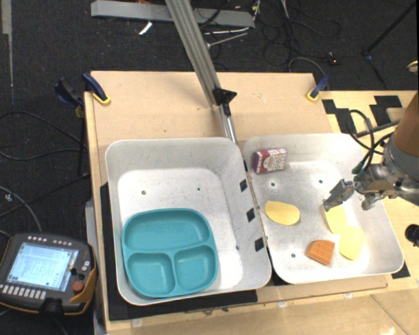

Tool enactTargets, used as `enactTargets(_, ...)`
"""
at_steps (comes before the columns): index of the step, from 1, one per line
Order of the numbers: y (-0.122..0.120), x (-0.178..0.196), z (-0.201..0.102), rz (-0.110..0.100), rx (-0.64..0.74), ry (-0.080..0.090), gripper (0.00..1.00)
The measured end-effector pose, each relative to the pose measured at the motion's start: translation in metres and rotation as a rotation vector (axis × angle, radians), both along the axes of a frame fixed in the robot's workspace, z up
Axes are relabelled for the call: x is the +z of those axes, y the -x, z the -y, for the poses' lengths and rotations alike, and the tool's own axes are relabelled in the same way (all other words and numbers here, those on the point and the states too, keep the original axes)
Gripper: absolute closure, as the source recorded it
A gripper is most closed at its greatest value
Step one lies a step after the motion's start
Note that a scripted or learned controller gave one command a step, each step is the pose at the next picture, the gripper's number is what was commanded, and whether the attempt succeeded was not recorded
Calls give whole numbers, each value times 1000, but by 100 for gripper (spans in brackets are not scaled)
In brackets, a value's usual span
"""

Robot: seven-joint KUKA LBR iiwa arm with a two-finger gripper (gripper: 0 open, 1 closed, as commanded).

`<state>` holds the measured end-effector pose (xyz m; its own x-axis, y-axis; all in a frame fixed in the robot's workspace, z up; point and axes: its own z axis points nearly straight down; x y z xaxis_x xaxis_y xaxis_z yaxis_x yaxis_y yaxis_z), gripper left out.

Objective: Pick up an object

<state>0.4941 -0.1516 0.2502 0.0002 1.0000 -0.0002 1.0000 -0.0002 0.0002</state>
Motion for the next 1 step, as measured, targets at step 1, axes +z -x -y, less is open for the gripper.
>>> enactTargets(1,-1,10,0,2,2,1,100)
